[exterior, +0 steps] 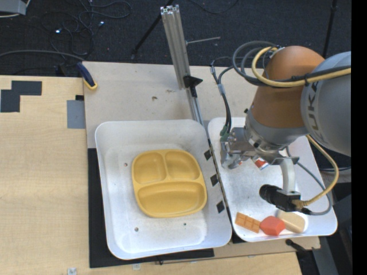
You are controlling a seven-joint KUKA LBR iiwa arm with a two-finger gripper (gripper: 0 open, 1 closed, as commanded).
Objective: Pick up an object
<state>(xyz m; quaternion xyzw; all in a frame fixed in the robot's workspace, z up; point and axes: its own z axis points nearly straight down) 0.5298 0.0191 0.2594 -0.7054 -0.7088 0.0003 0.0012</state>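
Note:
My gripper [230,157] hangs low over the left side of the right bin [252,188], close to the wall shared with the left bin. The wrist above it hides what lies under it. Just to its right, a small red and white object [261,164] peeks out from under the arm. At the front of the right bin lie an orange waffle-like piece [248,222], a red chunk [272,226] and a cream block [293,222] in a row, well apart from the gripper.
In the left bin [114,148] a yellow divided plate [168,182] lies flat. A black part with a yellow cable [279,197] hangs from the arm over the right bin. A metal post [176,44] rises behind the bins.

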